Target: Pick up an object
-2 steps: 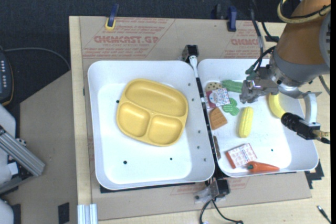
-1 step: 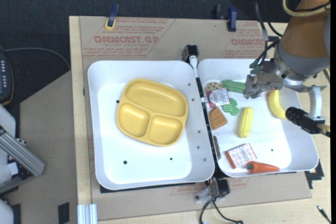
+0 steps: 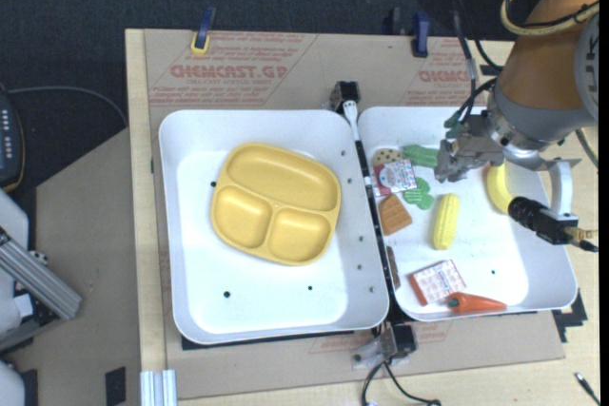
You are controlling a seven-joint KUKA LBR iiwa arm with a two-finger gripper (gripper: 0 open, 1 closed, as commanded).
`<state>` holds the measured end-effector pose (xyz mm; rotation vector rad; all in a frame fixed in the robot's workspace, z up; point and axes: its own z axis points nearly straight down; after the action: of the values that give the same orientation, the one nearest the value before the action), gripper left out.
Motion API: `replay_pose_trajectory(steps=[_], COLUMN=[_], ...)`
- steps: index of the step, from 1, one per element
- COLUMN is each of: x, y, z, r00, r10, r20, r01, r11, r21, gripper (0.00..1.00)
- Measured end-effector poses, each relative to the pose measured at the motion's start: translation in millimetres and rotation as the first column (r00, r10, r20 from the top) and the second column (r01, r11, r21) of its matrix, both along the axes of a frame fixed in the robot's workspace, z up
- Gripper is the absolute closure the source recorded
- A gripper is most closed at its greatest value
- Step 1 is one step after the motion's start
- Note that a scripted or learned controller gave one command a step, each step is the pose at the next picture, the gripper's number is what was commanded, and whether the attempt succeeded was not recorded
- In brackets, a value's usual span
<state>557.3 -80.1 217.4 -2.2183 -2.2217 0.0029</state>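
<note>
The grey arm with its orange band is reaching in from the right over the right bin [image 3: 547,285], and its gripper [image 3: 455,162] is hanging low above the bin's upper middle, just right of a green toy piece [image 3: 420,154] and just above a yellow corn cob [image 3: 444,221]. Whether the pincer is spread or closed cannot be told from this slanted view, and nothing is visibly sitting between its tips. Around it the small things are lying loose on the white floor: a round cookie [image 3: 384,156] near the bin's left wall, a red-and-white packet [image 3: 397,176] just below it, a second green piece [image 3: 419,197] beside that, and a brown cracker-like slab [image 3: 394,215] touching the packet's lower edge. A yellow banana [image 3: 498,187] is lying to the right of the gripper, partly covered by the arm's wrist. Nearer the front rim, a red-and-white printed card [image 3: 438,281] is resting tilted, with an orange carrot [image 3: 475,303] just beside its lower corner. In the left bin [image 3: 190,299], a yellow divided plate [image 3: 276,203] with three compartments is sitting well apart from the gripper. Both bins are standing side by side on a brown board [image 3: 247,62] with red lettering.
</note>
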Motion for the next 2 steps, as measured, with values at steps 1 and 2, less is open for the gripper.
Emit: replay_pose_trajectory(steps=[1, 2], x=[1.8, 3.2], y=[-9.7, -6.1], z=[14.6, 1.6], r00=[1.000, 1.000], r10=[-0.002, -0.001], r20=[0.006, 0.000], r01=[0.002, 0.001], r11=[1.000, 1.000], r21=[-0.001, 0.000], gripper=[1.00, 1.00])
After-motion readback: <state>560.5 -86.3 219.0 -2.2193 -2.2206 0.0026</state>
